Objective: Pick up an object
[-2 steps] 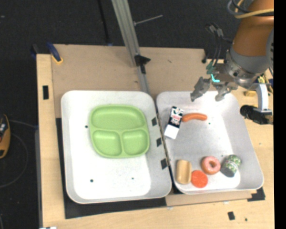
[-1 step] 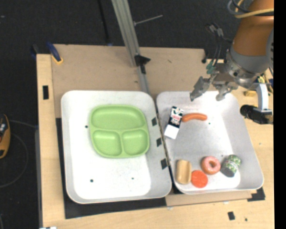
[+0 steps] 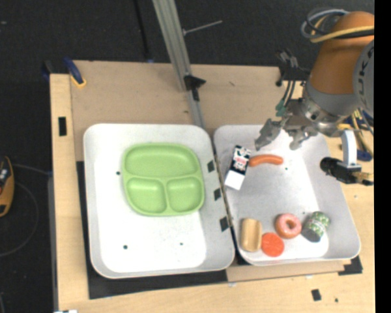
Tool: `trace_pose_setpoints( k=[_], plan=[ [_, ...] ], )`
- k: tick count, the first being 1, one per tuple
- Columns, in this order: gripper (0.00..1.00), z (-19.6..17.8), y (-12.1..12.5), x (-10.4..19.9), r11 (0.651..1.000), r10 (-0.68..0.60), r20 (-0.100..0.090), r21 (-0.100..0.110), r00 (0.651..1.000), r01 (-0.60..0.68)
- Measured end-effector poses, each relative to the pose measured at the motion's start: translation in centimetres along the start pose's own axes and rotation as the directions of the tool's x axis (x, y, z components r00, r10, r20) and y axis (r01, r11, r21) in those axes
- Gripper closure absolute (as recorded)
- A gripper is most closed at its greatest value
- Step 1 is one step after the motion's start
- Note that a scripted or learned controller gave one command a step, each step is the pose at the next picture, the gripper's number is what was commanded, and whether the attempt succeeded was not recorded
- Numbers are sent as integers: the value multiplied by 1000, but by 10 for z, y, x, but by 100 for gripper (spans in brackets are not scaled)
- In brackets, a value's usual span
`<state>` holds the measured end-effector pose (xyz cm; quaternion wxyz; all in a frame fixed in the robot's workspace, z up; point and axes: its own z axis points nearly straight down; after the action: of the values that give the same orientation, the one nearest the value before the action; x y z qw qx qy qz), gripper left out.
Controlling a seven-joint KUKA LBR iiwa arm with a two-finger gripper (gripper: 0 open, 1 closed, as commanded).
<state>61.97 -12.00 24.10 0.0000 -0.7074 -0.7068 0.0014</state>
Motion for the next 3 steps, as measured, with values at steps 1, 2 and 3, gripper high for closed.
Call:
trace_pose_setpoints(
  k=[1, 2, 3],
  plan=[
    [0, 60, 2, 6, 1000, 1, -1, 2, 1000, -1],
    [0, 114, 5, 0, 1000, 0, -7, -8, 1000, 0],
    [100, 97, 8, -1, 1000, 0, -4, -20, 1000, 0]
  ],
)
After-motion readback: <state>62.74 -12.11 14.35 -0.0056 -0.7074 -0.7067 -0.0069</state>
